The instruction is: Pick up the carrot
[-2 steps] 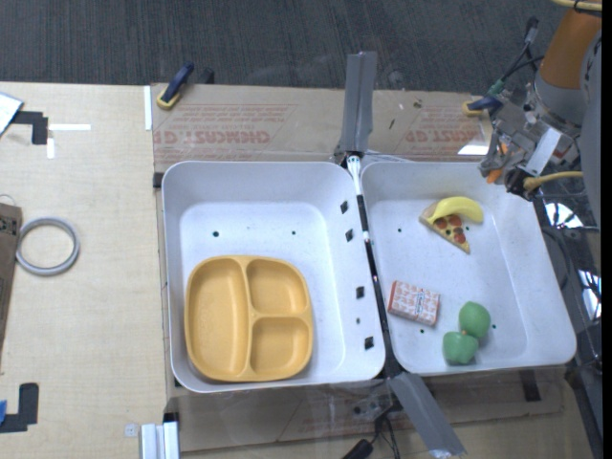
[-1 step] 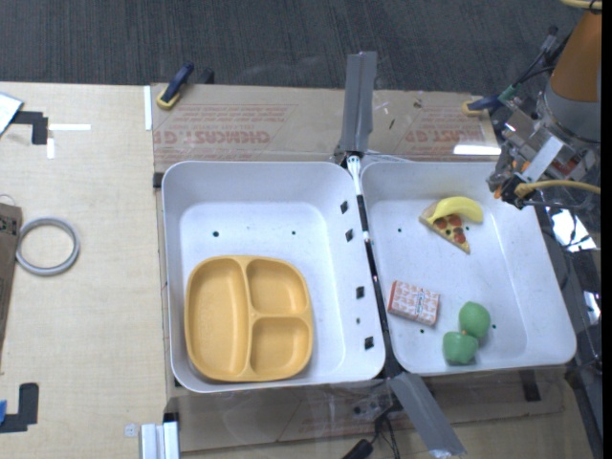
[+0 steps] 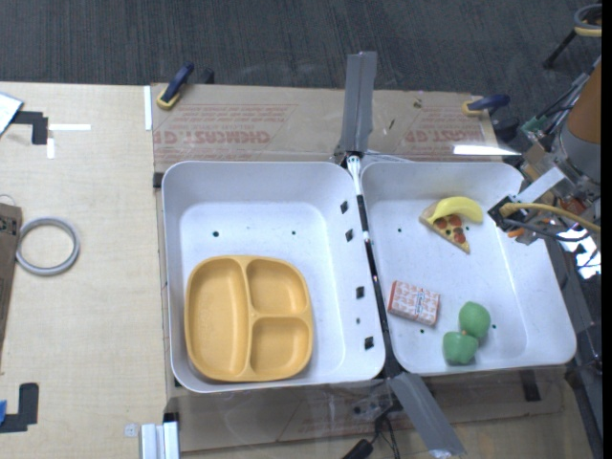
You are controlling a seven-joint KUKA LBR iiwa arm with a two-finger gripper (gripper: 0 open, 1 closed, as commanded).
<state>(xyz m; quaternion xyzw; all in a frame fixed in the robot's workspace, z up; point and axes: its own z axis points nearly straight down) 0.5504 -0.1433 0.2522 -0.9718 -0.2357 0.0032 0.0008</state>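
— Where's the carrot (image 3: 517,229)?
— I make out a small orange bit at the right rim of the right bin (image 3: 535,352), just at the tip of the arm (image 3: 574,151). It's too small to be sure.
— Do the jaws have it?
— I cannot tell; how far apart they are is unclear from here.
— What else is in that bin?
— A pizza slice (image 3: 451,222) near the arm's tip, a pink box (image 3: 414,303), and a green fruit (image 3: 467,333). A yellow plate (image 3: 251,316) lies in the left bin (image 3: 249,185).

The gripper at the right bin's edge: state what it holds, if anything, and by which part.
Cannot be told: something orange shows at the gripper, but a hold is not clear.
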